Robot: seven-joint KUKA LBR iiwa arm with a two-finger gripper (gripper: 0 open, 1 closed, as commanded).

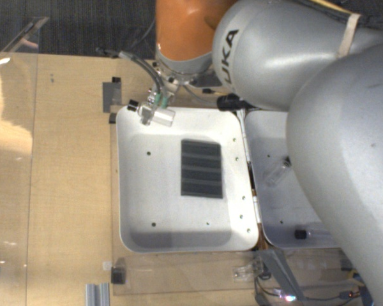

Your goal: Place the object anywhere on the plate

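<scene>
A dark grey ribbed rectangular plate (pixel 201 169) lies flat in the middle of the left bin (pixel 140 190). Nothing rests on the plate. My arm's orange band (pixel 185 18) and grey wrist hang over the far edge of this bin. The gripper (pixel 157 111) pokes out below the wrist at the bin's far left corner, up and to the left of the plate and apart from it. The wrist hides most of it. In the right bin a small clear object (pixel 277 171) lies near the left wall, and a small dark object (pixel 300 234) sits near the front.
The big grey arm links (pixel 325 107) cover most of the right bin (pixel 274 228). The wooden bench (pixel 51 171) stretches to the left. Small black brackets (pixel 112 94) (pixel 118 275) stand at the left bin's corners. Cables (pixel 274 292) lie at the front right.
</scene>
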